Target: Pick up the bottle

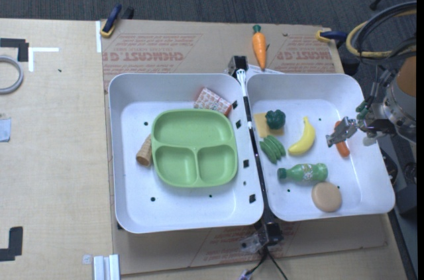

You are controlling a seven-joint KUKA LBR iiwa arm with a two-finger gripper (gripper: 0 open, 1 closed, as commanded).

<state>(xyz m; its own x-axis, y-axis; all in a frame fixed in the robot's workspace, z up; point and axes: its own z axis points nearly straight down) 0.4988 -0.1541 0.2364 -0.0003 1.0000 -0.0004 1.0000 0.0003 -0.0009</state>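
The green bottle (303, 173) with a pale label lies on its side in the right bin (371, 189), its cap pointing left. My gripper (340, 133) hovers over the bin's right part, above and to the right of the bottle and well apart from it. It stands open with nothing between its fingers. A small orange-red item (343, 149) lies just below it.
The right bin also holds a banana (302, 137), a dark green vegetable (275, 118), a green pod (272, 148) and a tan bun (326, 196) right beside the bottle. The left bin (126, 199) holds a green divided plate (195, 147), a cone (144, 151) and a packet (212, 100). A carrot (258, 47) lies behind the bins.
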